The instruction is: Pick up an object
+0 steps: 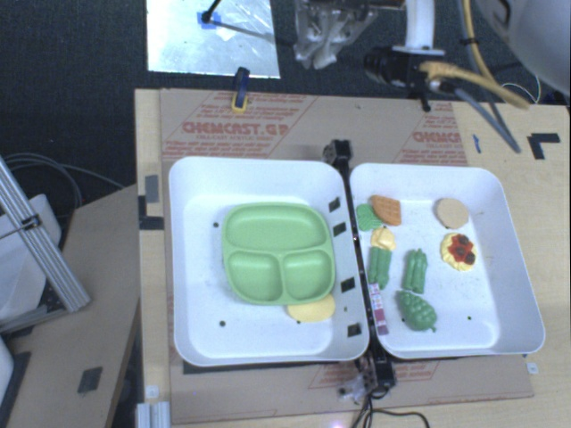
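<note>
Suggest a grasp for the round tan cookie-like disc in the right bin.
Probably straight down on the round tan cookie-like disc, claw fingers across its width. It lies flat with free space all around; only the yellow red-topped piece sits nearby below.

Robotics lab — cabled arm [508, 7], bench-mounted bins [268, 172]

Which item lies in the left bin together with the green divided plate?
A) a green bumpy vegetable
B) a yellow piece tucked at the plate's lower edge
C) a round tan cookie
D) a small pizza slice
B: the yellow piece pokes out from under the lower edge of the green divided plate in the left bin.
</note>
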Tool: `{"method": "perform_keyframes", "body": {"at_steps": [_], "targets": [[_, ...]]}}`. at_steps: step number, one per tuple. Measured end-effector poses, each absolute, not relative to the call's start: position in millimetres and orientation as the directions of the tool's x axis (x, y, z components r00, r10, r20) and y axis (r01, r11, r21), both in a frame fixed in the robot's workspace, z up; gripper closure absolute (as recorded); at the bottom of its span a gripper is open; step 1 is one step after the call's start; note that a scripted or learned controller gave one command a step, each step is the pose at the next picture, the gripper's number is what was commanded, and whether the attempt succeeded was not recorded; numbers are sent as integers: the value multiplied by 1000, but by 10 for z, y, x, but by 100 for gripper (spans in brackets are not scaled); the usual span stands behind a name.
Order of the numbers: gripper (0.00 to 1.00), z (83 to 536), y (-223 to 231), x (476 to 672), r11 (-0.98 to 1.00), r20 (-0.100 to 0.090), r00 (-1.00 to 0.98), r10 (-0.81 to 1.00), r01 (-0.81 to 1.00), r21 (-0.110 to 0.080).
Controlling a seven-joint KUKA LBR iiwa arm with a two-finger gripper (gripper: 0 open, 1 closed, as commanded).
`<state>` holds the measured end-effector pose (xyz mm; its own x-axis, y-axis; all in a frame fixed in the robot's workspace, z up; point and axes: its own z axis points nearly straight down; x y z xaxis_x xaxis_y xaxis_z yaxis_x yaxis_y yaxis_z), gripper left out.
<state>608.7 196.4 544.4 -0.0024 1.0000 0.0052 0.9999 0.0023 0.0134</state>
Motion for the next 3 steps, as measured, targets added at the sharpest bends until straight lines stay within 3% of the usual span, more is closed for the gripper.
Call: {"method": "perform_keyframes", "body": {"at_steps": [1, 2, 3], "targets": [[100, 3186, 2347, 6278, 5, -4, -5, 1000, 1000, -15], [100, 3413, 2336, 6307, 4, 2, -4, 1000, 1000, 4], [100, 2144, 2188, 6231, 0, -4, 0, 1000, 1000, -11]]}}
